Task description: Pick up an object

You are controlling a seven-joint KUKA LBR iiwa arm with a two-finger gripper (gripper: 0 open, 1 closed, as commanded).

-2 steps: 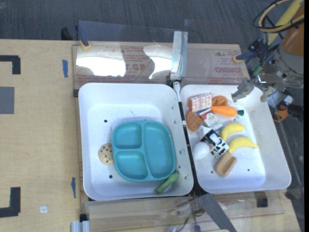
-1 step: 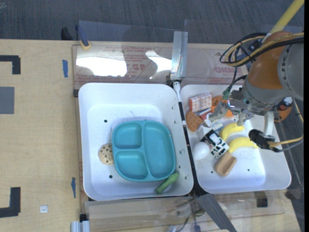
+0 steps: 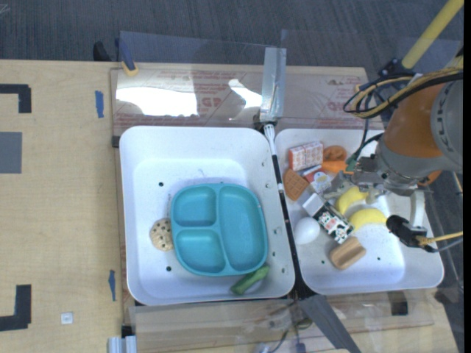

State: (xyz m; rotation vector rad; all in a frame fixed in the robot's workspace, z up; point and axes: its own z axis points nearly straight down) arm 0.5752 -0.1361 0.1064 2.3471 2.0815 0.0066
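The right bin [image 3: 423, 271] holds a heap of small items. Among them are a red and white box [image 3: 306, 155], an orange piece [image 3: 335, 157], a brown waffle-like piece [image 3: 294, 184], two yellow fruits [image 3: 368, 216], a white egg [image 3: 306, 231], a black and white carton [image 3: 333, 225] and a tan bread roll [image 3: 347, 254]. My gripper [image 3: 362, 184] hangs low over the heap's right side, just above the yellow fruits, with the grey arm and its orange band [image 3: 416, 127] behind it. Nothing is visibly lifted.
The left bin [image 3: 140, 160] carries a teal divided plate [image 3: 219, 228], a speckled cookie [image 3: 160, 234] at the plate's left and a green vegetable [image 3: 250, 279] at its front right. A metal post [image 3: 272, 87] stands behind the bins. Yellow cables [image 3: 375, 94] loop near the arm.
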